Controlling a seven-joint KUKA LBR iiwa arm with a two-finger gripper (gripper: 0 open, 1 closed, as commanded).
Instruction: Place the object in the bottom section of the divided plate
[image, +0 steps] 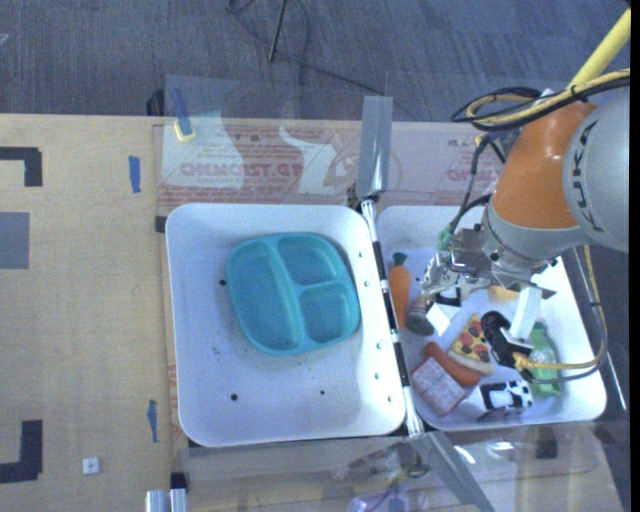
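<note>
- Task object not singled out; candidates lie in the right white bin (580, 290): orange carrot-shaped toy (400, 287), pizza-slice toy (469, 345), pink waffle-like block (437, 383), black-and-white cow-patterned toy (505, 396).
- Gripper (432, 300) hangs low over that clutter near the carrot; spread or closed cannot be told, nothing visibly between it.
- Teal divided plastic plate (290, 292) sits in the left white bin (200, 400), sections bare.
- Judged step: pick. Best to take one isolated piece, lift clear of the bin wall, then release over the plate's bottom section.
- Cardboard-topped bench (70, 300) carries both bins.
</note>
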